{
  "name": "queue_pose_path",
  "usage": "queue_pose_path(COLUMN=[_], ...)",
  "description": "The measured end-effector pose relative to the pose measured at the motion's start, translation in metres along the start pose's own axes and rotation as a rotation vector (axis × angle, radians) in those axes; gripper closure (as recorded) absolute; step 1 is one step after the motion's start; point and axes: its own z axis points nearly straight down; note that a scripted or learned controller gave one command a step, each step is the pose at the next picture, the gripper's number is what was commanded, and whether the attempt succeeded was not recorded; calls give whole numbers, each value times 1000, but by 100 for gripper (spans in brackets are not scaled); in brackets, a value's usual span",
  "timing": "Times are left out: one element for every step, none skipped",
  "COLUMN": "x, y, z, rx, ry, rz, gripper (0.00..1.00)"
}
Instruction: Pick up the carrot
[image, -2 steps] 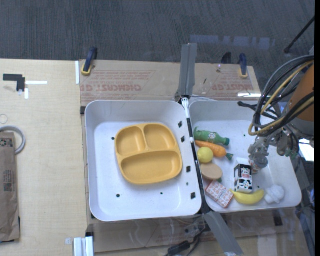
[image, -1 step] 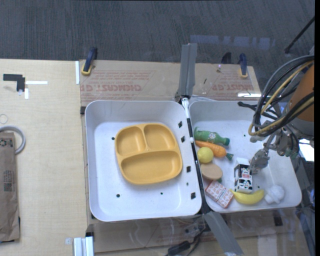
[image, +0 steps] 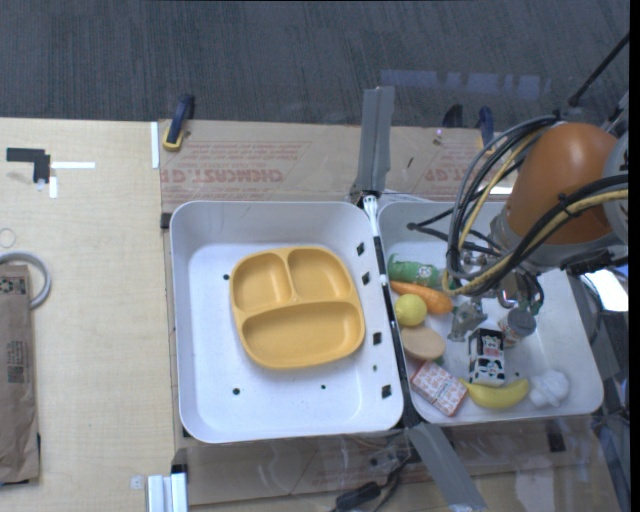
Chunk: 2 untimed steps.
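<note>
The carrot lies in the right bin, near its left wall, running at a slant with its thin end toward the gripper. A green packet sits just above it, and a lemon touches or nearly touches its lower side. The gripper hangs just beside the thin end, slightly below and to the right. Cables and the wrist cover it, so whether it is open or closed cannot be told.

The step in hand appears to be the approach. To do it well, the arm needs to shift left, over the thick middle of the carrot, where the grip is surest. The jaws should close across the carrot's width, not along its length, so the wrist should turn to suit the slant. The crowding is the main risk: one jaw must go down between carrot and lemon, and a careless descent could land on the lemon or push the carrot against the wall. A straight, slow drop suits it best.
</note>
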Motion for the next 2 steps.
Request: queue_pose_path(x=[-17, -53], y=[-75, -7], z=[-43, -30], rx=[2, 0], ry=[-4, -2], rz=[178, 162], gripper=[0, 0])
